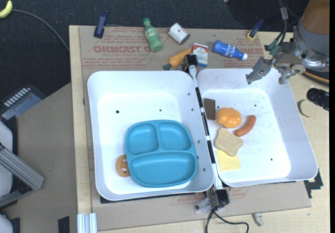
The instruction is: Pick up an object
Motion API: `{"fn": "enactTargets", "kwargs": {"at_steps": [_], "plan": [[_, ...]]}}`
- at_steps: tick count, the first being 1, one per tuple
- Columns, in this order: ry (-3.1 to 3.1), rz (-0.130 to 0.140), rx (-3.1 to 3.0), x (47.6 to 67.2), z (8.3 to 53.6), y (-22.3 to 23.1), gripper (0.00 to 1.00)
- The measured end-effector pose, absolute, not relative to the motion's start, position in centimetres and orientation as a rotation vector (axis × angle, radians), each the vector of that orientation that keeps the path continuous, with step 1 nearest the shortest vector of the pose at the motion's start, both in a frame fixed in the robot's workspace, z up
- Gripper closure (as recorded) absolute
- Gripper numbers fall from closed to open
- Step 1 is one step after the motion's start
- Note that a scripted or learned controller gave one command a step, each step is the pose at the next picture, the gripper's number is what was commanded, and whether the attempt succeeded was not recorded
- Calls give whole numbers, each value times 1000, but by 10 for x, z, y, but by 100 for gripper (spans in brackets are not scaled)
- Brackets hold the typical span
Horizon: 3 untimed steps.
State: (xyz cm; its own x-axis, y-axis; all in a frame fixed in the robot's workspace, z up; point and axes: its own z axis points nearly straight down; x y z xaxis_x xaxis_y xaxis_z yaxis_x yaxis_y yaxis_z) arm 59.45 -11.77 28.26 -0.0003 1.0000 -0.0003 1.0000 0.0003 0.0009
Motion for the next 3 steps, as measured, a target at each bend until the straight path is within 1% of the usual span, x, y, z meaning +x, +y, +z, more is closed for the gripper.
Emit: {"fn": "enactTargets", "kwargs": {"at_steps": [1,2,3], "plan": [[2220,0,2221,579,85,-179,0],[2218,2,2220,580,95,-179,100],[2222,2,2218,593,118,-130,100]]}}
